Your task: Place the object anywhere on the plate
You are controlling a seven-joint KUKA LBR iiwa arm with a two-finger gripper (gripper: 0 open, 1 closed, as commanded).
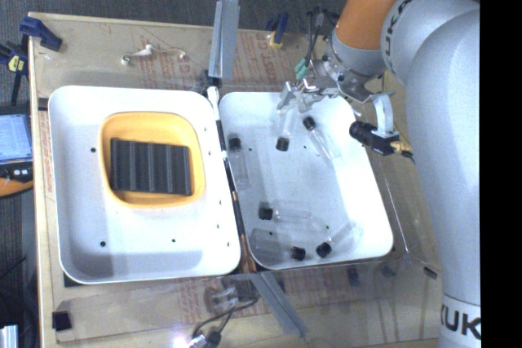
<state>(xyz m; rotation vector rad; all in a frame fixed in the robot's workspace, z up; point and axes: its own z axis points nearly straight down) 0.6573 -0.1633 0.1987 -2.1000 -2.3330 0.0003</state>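
Several clear vials (pixel 287 130) lie just below my gripper (pixel 303 94), long axes pointing back toward it; I cannot tell its state; plate (pixel 151 126) sits well left.

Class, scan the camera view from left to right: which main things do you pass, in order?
Blue clamp → left white bin → yellow plate with its dark ridged insert → right white bin holding clear vials → gripper → grey arm.
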